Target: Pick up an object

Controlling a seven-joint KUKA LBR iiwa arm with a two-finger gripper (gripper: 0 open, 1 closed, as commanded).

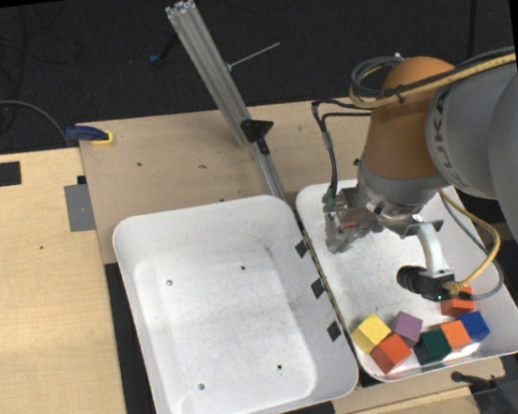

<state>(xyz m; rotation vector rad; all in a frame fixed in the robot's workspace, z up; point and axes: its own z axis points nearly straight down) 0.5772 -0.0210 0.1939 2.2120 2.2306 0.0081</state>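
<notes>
Hand [345, 230] hangs low over the right bin's [382, 275] bare upper floor, nothing visibly in it; its opening I cannot tell. Below it, toward the bin's near corner, blocks [418, 334] cluster untouched, so a pick means reaching down there.

Matt white bins [150, 239] – pale wood bench [168, 166]

A slanted aluminium rail [220, 74] crosses the wooden bench [35, 306] behind the left bin [140, 241].
</notes>
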